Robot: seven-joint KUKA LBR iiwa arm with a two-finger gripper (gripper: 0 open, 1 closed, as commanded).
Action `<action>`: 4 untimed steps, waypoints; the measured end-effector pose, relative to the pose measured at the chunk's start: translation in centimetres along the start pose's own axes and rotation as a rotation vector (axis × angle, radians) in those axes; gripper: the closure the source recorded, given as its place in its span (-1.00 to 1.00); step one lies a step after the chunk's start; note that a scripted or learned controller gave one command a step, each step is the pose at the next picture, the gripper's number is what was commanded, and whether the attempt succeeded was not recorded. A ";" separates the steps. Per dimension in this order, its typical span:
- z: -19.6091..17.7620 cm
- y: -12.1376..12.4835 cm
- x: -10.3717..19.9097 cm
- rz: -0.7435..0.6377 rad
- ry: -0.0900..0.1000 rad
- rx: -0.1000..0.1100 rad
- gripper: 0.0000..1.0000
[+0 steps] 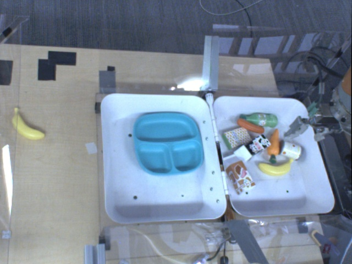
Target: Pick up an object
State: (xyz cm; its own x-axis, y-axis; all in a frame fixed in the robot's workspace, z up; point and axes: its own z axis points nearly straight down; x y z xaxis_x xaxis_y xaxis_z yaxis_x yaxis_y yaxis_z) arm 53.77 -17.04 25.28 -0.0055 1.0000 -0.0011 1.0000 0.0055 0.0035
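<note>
No text, brand, number or sign was legible anywhere I looked. The small printed box (pixel 235 137) and the brown patterned packet (pixel 240 176) in the right bin (pixel 308 199) bore coloured graphics, but their printing was too small for me to read.

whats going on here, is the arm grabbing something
Not yet, as far as the view shows. The gripper sits at the right edge of the right bin, with nothing visibly held. That bin holds a pile of toy food: a green bottle, a carrot, a banana, a small carton and more. The left bin carries a blue divided plate. Another banana lies on the bench, far left.
</note>
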 end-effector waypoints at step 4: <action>5.6 10.2 0.2 0.186 -0.001 -0.004 1.00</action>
